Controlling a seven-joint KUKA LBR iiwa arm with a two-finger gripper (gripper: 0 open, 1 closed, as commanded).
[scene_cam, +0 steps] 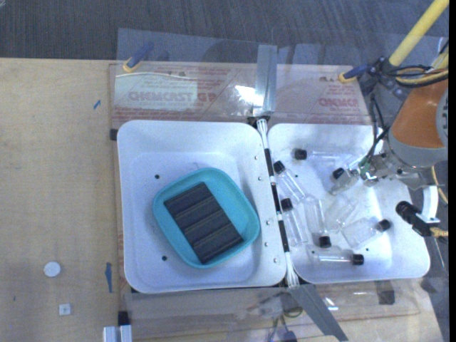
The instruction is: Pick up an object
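Several clear vials with black caps lie scattered in the right bin (pixel 413 262). One vial (pixel 342 178) lies near the bin's upper middle, another vial (pixel 335 259) along the front wall, and a third vial (pixel 288 187) close to the left wall. My gripper (pixel 366 171) reaches in from the right, low over the upper right part of this bin, right beside the upper-middle vial. I see nothing held in it. The left bin (pixel 135 155) holds a teal tray (pixel 167 198) with a dark ribbed block (pixel 204 221) in it.
A metal divider strip (pixel 265 84) and clear plastic sheeting stand behind the bins. The wooden bench (pixel 57 191) stretches to the left, with a small white disc (pixel 52 268) on it. A yellow rod (pixel 424 23) slants at the top right.
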